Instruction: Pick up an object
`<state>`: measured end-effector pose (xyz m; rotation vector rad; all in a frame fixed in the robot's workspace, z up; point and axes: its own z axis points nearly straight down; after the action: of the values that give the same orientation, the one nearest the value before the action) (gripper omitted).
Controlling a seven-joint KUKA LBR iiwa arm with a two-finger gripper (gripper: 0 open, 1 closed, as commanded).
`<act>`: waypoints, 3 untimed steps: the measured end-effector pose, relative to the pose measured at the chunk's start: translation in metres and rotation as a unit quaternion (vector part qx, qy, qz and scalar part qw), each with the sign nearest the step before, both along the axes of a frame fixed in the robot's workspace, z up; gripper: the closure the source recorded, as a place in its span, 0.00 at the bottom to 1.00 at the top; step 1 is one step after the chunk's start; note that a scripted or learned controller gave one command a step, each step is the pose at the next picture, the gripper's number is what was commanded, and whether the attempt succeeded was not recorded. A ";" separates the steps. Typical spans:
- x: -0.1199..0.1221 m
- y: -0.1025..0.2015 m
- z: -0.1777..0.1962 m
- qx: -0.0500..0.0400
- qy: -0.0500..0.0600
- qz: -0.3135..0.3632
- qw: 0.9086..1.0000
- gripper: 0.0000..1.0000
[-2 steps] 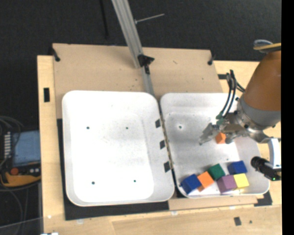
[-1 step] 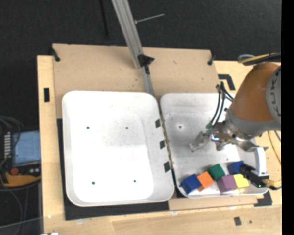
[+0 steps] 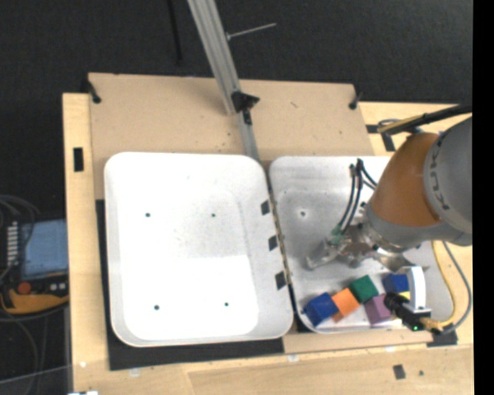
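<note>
My gripper reaches into the right bin from the right, low over its middle, under the grey arm with the orange band. Along the bin's near edge lie several small blocks: a blue block, an orange block, a green block, a purple block and a second blue block. The gripper is just above and left of this row, apart from the blocks. Nothing shows between its tips.
The left bin lies beside the right one, with small clips along the shared wall. A slanted metal pole rises behind the bins. The arm covers the right bin's right side.
</note>
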<state>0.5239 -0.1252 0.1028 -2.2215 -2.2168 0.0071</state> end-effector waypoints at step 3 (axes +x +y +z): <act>0.004 0.001 0.139 -0.001 -0.007 0.003 1.000 1.00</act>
<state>0.5284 -0.1245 0.2414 -2.2222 -2.2315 -0.0076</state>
